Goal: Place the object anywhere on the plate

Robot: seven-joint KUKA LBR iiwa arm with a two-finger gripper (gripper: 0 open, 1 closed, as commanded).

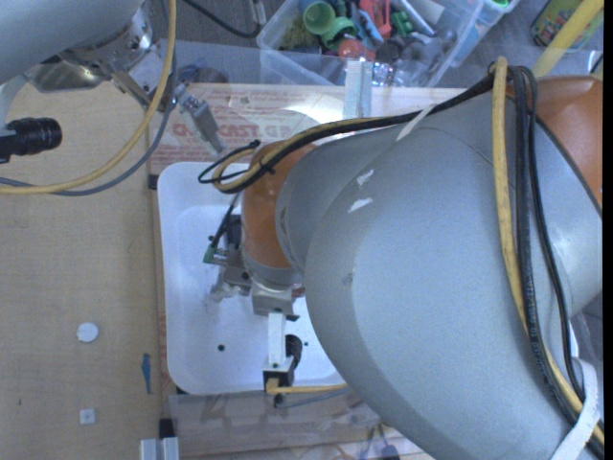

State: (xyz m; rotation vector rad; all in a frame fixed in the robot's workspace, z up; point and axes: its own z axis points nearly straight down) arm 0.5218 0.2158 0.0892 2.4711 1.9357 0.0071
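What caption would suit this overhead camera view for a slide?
Grey arm with an orange band reaches down into a shallow white bin, a clear tub of colourful toys behind the bench.

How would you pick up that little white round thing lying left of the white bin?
Probably by its rim, pinching across opposite edges of the white disc, coming straight down from above. It looks flat on the tan surface, with open room all around and no handle.

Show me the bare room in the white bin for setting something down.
Bare floor runs along the white bin left wall and its near-left corner, around a small dark speck. The right side is crowded under the arm and gripper.
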